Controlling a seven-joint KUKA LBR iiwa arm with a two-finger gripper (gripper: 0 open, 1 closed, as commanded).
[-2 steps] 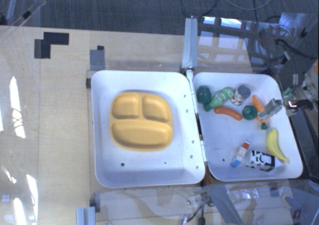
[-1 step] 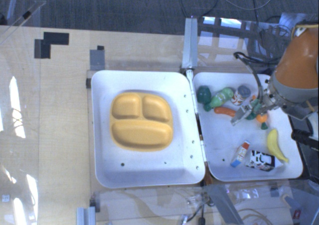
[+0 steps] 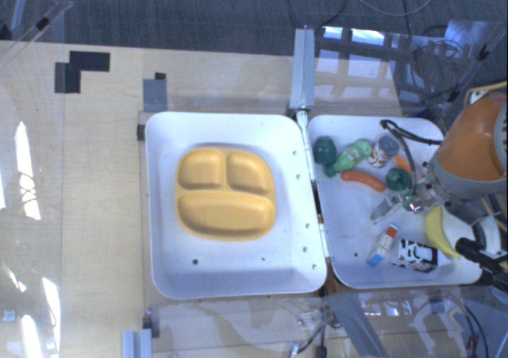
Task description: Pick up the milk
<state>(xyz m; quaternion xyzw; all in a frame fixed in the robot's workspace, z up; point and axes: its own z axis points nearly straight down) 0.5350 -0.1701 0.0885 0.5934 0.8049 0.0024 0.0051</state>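
two white bins sit side by side on the bench; the left bin [image 3: 159, 213] holds a yellow divided tray [image 3: 226, 191], and the right bin [image 3: 349, 269] holds a clutter of toy food. the milk [image 3: 405, 252], a small carton with black-and-white markings, lies on its side near the front edge of the right bin, with a yellow banana [image 3: 439, 231] just beside it. the gripper [image 3: 397, 205] hangs over the middle of the right bin, just behind the milk, its metal fingers apart with nothing between them. the grey arm with its orange band [image 3: 472, 142] reaches in from the right, bent low over the bin. to do this step well, the gripper likely needs to shift toward the front edge, centre over the carton's narrow side, and come down clear of the banana before closing. a red sausage [image 3: 363, 179], a green bottle [image 3: 349, 157] and a small can [image 3: 383, 150] lie further back, well clear of the carton.
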